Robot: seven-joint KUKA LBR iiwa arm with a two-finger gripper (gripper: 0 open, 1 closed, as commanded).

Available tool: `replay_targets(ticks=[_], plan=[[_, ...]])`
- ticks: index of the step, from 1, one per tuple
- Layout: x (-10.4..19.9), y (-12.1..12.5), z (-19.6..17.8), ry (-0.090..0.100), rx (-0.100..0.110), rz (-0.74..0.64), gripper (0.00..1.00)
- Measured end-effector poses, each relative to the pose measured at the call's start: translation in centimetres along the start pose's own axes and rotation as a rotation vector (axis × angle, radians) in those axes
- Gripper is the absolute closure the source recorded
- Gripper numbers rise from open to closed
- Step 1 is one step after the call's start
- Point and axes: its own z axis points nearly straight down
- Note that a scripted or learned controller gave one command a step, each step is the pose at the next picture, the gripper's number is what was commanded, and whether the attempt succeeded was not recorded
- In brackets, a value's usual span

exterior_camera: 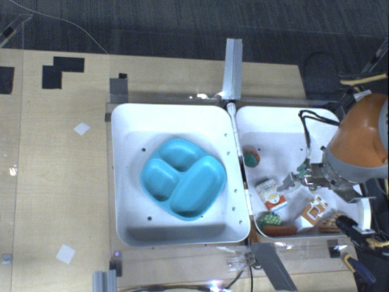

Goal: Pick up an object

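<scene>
The right bin (273, 123) holds several small objects: a green and orange ball (250, 158), a white and red packet (269, 192), a green and red item (273, 221) at the front wall, and an orange and white carton (316, 210). My gripper (302, 176) hangs over the bin's right half, just right of the packet and above the carton. The grey arm with its orange band (363, 135) reaches in from the right and hides the bin's right side.
The left bin (130, 132) holds a blue three-compartment plate (182, 178). A metal post (233, 66) stands behind the wall between the bins. Black cables (310, 123) loop over the right bin's back corner.
</scene>
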Motion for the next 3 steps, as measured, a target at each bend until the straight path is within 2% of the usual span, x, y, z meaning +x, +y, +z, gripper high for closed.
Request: replay_targets(ticks=[1,2,3], plan=[[1.9,0.1,0.5,-0.001,-0.003,-0.549,0.00],[-1.3,0.0,-9.1,-0.005,-0.006,-0.961,0.00],[-4.5,0.1,4.9,-0.006,-0.007,-0.966,0.00]])
